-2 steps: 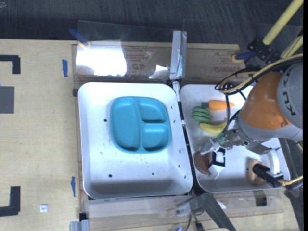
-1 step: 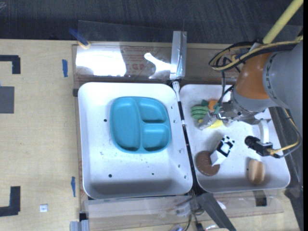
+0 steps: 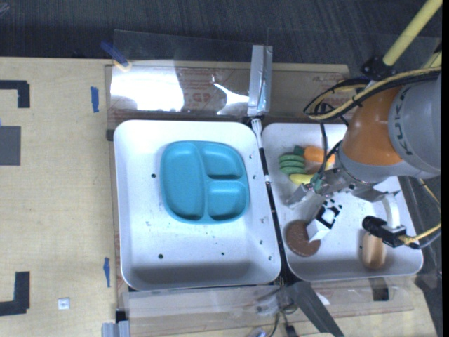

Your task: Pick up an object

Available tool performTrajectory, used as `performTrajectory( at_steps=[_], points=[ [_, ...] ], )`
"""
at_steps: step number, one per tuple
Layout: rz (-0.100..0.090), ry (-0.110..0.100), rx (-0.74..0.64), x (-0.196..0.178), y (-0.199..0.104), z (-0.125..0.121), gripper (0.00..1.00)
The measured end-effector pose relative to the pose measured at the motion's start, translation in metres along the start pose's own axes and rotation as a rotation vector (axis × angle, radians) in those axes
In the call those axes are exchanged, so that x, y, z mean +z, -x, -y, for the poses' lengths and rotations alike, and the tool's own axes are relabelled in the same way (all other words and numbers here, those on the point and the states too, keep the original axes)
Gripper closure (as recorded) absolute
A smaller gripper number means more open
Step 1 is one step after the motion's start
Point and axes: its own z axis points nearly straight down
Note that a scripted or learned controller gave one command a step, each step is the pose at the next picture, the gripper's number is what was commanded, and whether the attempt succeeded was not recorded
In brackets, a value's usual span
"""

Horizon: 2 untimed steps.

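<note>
A pale wooden bench (image 3: 52, 188) fills the left and middle of the frame, marked with black tape corners (image 3: 21, 93) at far left and small blue tape strips (image 3: 94, 99). Dark grey carpet (image 3: 210, 9) runs across the top. A clear plastic sheet (image 3: 175, 86) at upper centre catches bright glare from the light.

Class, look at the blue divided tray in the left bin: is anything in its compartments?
Empty. The blue divided tray shows bare blue compartments.

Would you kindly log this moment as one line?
gripper: low in right bin, among toys | blue tray: left bin | grasp: unconfirmed
</note>
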Motion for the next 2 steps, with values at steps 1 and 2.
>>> performTrajectory(
  at_steps=[1, 2],
  points=[
    [-0.001, -0.001, 0.01, -0.001, -0.003, 0.055, 0.0],
    [0.001, -0.001, 0.038, -0.043, 0.042, -0.003, 0.0]
  ],
)
